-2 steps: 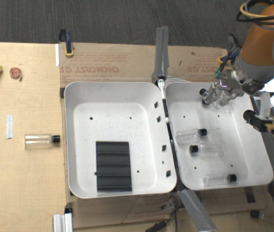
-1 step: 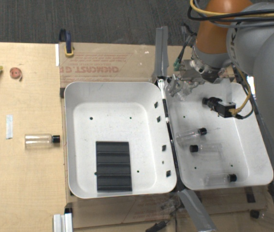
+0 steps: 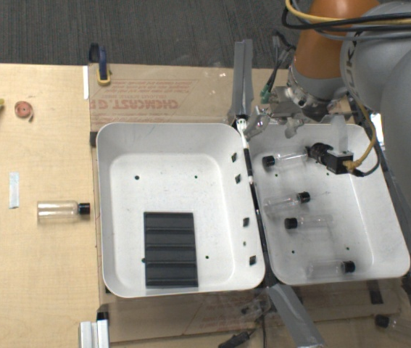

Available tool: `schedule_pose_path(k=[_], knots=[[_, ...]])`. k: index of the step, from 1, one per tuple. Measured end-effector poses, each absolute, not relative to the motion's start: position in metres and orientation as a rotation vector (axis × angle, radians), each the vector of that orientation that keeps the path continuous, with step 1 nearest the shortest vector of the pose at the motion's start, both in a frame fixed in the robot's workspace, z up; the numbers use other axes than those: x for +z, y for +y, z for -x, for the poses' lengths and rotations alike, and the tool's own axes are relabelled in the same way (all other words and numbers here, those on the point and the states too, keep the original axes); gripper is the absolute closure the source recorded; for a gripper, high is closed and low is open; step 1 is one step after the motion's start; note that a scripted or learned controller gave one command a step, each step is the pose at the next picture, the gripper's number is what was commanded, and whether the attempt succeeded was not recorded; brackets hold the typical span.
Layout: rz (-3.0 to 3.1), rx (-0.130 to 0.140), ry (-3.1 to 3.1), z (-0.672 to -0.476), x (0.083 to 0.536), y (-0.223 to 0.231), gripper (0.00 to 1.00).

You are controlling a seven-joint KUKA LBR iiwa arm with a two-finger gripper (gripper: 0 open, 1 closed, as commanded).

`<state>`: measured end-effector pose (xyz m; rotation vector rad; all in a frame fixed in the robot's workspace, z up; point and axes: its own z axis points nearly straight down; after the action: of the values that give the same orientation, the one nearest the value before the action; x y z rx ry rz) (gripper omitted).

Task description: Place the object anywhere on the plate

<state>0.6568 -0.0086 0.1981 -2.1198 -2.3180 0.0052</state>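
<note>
In the camera view, the grey arm with its orange band is reaching in from the right and hanging its two-finger gripper over the far edge of the right-hand shallow white bin. Wrist hardware is hiding the tips, so I cannot tell whether the jaws are open or closed, and nothing is showing between them. Four small clear plastic vials with black caps are lying in that bin. The nearest vial is sitting just below the jaws, a second vial and a third vial are lying further toward the camera, and the fourth vial is resting well away by the near wall. The dark ribbed rectangular plate is lying in the left-hand white bin, well off to the jaws' left and nearer the camera. By my reading, the picking step is under way and no vial is on the plate yet. The next move is calling for a descent onto the nearest vial, a closing across its narrow body, then a lift over the wall between the bins.
</note>
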Motion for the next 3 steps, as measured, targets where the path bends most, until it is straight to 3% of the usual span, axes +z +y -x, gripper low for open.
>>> schedule_pose_path(k=[1,2,3], knots=[[1.900,0.003,-2.503,-0.659,0.192,-0.074,0.00],[1.638,0.001,-2.685,-0.658,0.234,-0.147,0.00],[1.681,0.002,-2.656,-0.601,0.340,-0.199,0.00]])
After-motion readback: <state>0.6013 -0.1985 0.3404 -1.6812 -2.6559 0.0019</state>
